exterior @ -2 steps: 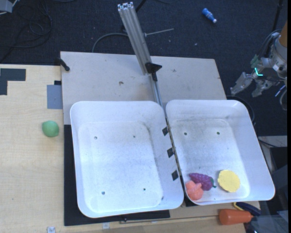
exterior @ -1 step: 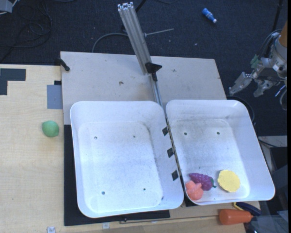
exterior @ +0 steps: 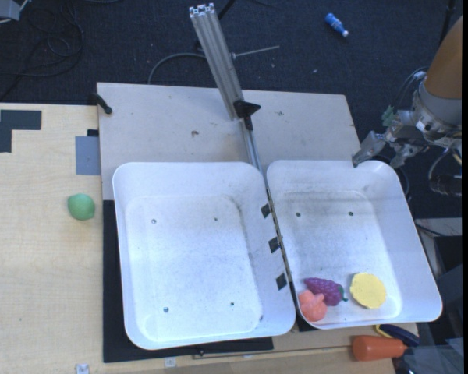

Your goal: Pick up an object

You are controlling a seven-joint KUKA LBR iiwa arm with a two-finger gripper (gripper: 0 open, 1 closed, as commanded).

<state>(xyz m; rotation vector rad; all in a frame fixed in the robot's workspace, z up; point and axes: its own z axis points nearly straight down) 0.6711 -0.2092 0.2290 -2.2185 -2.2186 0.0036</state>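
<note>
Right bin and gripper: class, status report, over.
Gripper above right bin's far corner, holding nothing seen. Purple toy, orange toy, yellow disc untouched. Path clear.

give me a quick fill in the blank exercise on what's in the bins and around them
1. The yellow disc, the purple toy and the orange-pink toy lie in the ____ bin.
2. The green ball rests on the ____ surface outside the bins.
3. The claw is near the right bin's ____ corner.

Missing words: right; wooden; far right

A green ball [exterior: 81,206] rests on the wooden table [exterior: 31,271] left of the bins
</note>
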